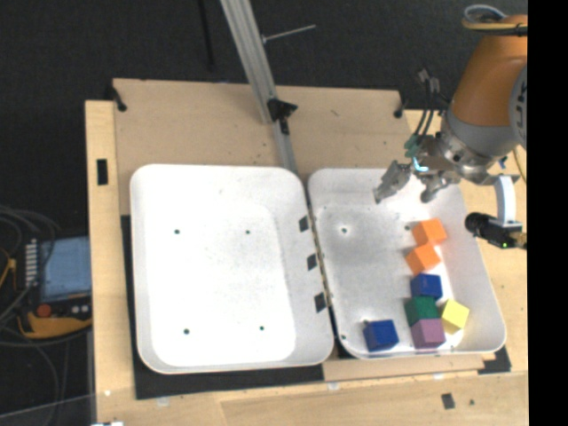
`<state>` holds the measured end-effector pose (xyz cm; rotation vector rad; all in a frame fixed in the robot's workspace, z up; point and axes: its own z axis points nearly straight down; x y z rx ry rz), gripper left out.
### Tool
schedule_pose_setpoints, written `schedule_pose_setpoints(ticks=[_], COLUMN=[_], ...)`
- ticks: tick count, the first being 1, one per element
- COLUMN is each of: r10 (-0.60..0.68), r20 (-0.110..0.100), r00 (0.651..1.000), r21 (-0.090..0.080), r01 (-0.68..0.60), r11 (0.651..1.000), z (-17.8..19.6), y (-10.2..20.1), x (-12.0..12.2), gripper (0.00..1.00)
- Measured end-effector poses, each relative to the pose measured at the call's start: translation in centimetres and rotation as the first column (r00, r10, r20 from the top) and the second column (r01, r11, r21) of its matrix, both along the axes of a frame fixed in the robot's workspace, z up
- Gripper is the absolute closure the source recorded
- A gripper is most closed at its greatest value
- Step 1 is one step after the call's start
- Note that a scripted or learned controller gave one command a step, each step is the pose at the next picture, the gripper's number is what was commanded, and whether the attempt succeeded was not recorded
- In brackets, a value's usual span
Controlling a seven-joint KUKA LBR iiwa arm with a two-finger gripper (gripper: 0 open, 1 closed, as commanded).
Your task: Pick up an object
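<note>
The right bin holds several small blocks along its right side. Two orange blocks lie one below the other. Below them sit a blue block, a green block, a purple block and a yellow block. Another blue block rests near the bin's front edge. My gripper hangs over the bin's far right corner, above and behind the orange blocks, open with its two fingers spread and nothing between them.
The left bin lies beside the right one. A slanted metal pole rises from behind the bins' divide. Cables and a controller box sit off the bench at the left.
</note>
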<state>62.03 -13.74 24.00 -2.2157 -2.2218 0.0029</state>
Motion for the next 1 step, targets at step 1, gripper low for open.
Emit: schedule_pose_setpoints(ticks=[1], r10=[0.001], r20=[0.005], r00=[1.0], r21=[-0.001], r01=[-0.001], r11=[1.0], z=[0.3], y=[0.0], x=[0.09], gripper=[0.0])
